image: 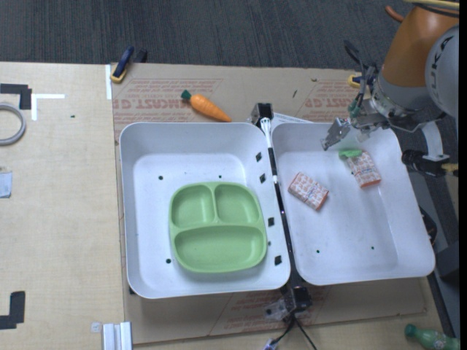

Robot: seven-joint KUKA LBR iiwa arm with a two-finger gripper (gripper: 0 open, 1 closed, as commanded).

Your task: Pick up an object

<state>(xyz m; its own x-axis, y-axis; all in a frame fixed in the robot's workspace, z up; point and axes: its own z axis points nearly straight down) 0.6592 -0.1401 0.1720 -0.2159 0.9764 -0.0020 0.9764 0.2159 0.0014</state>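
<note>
Over on the bench, the left bin [139, 195] holds a green divided plate [217, 227], lying flat near its middle. Beside it, the right bin [365, 254] holds a small patterned packet [308, 190] and a red-and-white wrapped packet [363, 169] with a green end. Just above that wrapped packet, at the right bin's far edge, hangs the gripper [337, 133]; nothing shows between its tips. An orange toy carrot [206, 106] lies outside, behind the left bin.
</note>
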